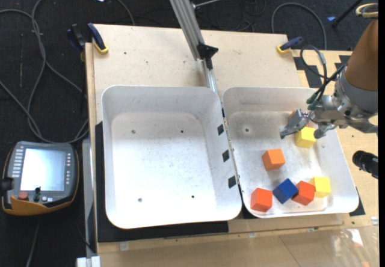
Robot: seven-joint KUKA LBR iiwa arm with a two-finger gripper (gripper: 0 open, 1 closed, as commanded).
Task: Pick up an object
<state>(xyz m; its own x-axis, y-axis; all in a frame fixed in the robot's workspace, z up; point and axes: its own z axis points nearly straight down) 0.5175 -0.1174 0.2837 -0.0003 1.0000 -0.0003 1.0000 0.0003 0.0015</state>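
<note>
My gripper (304,128) hangs over the right bin (252,109), in its upper right part, on the grey arm that comes in from the right. Its fingers (291,124) stand apart, so it is open. A yellow cube (306,138) lies just below and between the fingertips, and no finger visibly presses on it. Lower in the same bin sit an orange cube (274,159), a red-orange cube (261,199), a blue cube (286,190), another red-orange cube (304,192) and a second yellow cube (322,185).
The left bin (159,103) stands beside the right one, their rims touching along the middle. A slanted metal rail (183,10) runs down to the bins' shared back corner. A teach pendant (37,175) lies off the bench to the left.
</note>
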